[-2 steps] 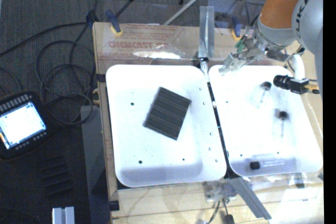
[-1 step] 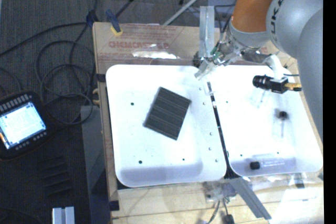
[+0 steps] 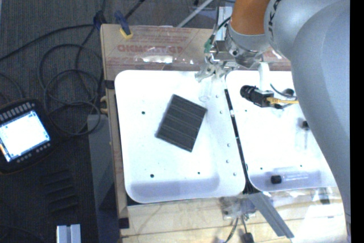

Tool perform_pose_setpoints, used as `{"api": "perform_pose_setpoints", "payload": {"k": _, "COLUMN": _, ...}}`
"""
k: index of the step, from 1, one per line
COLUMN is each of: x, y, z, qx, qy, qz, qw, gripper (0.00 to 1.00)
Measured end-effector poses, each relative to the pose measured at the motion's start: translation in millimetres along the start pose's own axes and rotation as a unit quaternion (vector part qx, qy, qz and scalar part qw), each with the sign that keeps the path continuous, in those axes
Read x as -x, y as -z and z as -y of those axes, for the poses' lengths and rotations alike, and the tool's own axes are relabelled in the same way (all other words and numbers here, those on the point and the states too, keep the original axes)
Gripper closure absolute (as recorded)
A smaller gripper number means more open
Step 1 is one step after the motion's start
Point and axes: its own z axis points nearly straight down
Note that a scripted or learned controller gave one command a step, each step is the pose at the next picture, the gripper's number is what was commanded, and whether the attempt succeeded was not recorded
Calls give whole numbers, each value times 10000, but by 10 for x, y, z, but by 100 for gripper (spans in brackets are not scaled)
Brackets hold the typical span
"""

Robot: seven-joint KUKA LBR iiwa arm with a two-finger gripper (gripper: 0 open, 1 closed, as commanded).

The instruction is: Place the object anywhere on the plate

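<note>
Small black piece in right bin; dark plate in left bin

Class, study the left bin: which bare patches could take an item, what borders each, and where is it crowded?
Left bin: bare floor between the dark ribbed plate and the left wall, and a wide strip between plate and near wall. Crowded: the far right corner, where the gripper hangs close to the plate's far corner.

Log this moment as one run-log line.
gripper: above left bin, far right corner | dark ribbed plate: flat mid-bin, bare | small black object: right bin, near edge
</note>
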Motion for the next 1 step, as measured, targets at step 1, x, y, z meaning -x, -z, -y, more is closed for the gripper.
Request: {"api": "perform_pose_setpoints", "payload": {"k": 1, "x": 0, "y": 1, "z": 0, "qx": 1, "qy": -1, "qz": 1, "qw": 10000, "gripper": 0}}
